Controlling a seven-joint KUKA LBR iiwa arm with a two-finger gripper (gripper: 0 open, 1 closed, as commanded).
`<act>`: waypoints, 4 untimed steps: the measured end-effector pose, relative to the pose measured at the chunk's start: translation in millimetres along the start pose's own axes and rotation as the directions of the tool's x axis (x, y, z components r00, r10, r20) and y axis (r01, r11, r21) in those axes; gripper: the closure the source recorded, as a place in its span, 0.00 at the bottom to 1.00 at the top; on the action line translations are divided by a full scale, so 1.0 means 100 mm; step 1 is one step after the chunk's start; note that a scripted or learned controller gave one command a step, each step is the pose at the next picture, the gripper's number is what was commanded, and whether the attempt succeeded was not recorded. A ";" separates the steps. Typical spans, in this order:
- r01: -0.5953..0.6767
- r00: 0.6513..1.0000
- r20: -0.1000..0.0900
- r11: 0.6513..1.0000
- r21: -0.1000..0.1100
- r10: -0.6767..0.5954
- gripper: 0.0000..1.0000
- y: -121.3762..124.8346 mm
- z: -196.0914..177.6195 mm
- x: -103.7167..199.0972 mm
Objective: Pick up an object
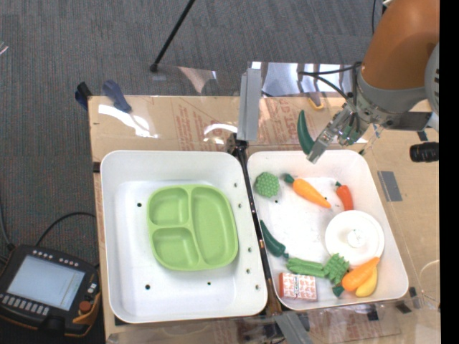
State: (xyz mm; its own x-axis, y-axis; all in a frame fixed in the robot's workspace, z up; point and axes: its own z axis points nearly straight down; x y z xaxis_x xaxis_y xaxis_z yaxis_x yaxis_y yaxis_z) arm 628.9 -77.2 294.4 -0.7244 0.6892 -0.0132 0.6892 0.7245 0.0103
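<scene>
While the tool [318,149] is hovering over the right bin [380,192] at twelve o'clock, its grip looks shut on a dark green pepper [305,133] (light, stiff, slippery plastic, best pinched mid-body). Its fingertips are blurring together, and the pepper's lower end is hiding behind them.

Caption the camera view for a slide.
Tool holds a dark green pepper above the right bin; green plate in left bin.

Red print on bench cardboard [280,124], too blurred to read
</scene>
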 end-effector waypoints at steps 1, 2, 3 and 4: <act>-0.258 0.966 -0.012 0.966 0.016 0.259 1.00 0.30 0.28 0.73; 0.133 0.991 -0.019 0.991 0.011 -0.133 1.00 -0.07 1.09 0.89; 0.132 0.991 -0.016 0.991 0.009 -0.132 0.00 -0.06 1.07 0.88; -0.089 0.996 -0.015 0.996 0.013 0.089 0.00 -0.50 1.06 0.61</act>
State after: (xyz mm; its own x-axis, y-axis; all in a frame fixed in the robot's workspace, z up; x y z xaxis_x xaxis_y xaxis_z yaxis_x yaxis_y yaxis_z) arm 551.9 -71.3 186.9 -0.6606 0.7508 0.0022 0.7508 0.6606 -0.0016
